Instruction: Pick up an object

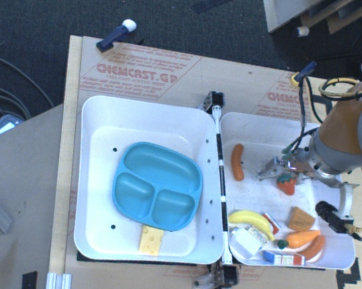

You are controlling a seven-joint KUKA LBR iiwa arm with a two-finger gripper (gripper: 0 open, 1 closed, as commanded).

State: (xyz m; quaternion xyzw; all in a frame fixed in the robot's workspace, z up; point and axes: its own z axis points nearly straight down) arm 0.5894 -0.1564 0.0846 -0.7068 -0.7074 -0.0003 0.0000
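Right, I have the hand (283, 171) low in the right bin (263, 129), its tips splayed apart over a small red strawberry (286, 184) with a green cap, which lies just at their 5 o'clock. Nothing sits between the tips that I can see, so I count it as holding nothing.

My worry is a miss: the strawberry is small and round, and seems off the centre line of the tips, so closing from here could nudge it away or pinch it at the edge and let it pop out.

Around it, a sausage (238, 162) lies at 9 o'clock, well apart. At 5 o'clock a cracker (301, 219) sits near, then a carrot (302, 239), a banana (251, 219) and a cup (245, 242) crowd the near corner. The left bin (92, 161) holds a blue plate (157, 185) and cheese (151, 240). Cables (313, 106) trail above the wrist.
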